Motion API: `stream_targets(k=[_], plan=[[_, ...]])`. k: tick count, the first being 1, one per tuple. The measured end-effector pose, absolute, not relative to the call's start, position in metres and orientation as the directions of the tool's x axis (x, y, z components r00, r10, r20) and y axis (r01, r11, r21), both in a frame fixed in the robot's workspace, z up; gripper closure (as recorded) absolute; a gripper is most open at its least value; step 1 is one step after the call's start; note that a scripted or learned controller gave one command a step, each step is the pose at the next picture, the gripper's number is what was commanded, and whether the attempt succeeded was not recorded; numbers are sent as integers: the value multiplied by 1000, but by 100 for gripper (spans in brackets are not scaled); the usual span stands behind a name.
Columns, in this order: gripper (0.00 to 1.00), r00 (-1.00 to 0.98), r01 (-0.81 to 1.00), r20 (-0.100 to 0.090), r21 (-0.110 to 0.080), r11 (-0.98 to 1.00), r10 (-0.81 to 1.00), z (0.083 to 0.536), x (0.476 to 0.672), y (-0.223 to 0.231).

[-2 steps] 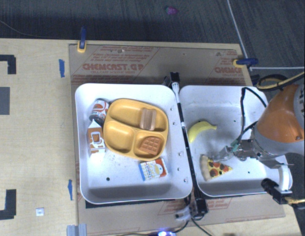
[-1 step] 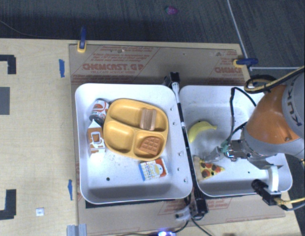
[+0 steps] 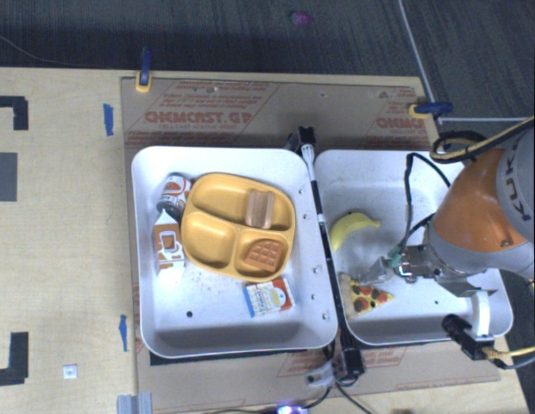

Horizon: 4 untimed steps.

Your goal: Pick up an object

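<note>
In the right bin (image 3: 475,317) a yellow banana (image 3: 351,228) lies near the left wall. A small pizza-slice toy (image 3: 369,297) rests closer to the front. My gripper (image 3: 387,268) reaches in from the right and hangs low between the two, just below the banana and above the pizza slice. Nothing is visibly held. The left bin (image 3: 224,330) holds a yellow divided tray (image 3: 236,225) with a brown block and a waffle piece in it, a can (image 3: 173,195), an orange-and-white carton (image 3: 166,243) and a small blue-and-white packet (image 3: 268,297).
The arm's orange band (image 3: 479,210) and grey wrist cover the right half of the right bin. A black clamp (image 3: 304,138) sits at the rear of the ridge between the bins. Cables trail at the front right. Cardboard lies under both bins.
</note>
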<state>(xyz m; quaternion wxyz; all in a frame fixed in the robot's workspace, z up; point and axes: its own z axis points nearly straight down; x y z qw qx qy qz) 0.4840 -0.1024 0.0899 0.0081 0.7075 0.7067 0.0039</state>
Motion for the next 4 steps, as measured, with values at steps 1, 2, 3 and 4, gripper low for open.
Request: stream_targets(k=[1,2,3,4], plan=[[0,-1,1000,-4,16,1,1000,90,484,-104],[0,5,1000,-13,18,-5,1000,90,484,-98],[0,5,1000,-12,19,-5,1000,90,484,-97],[0,3,1000,-9,18,-2,1000,90,484,-99]])
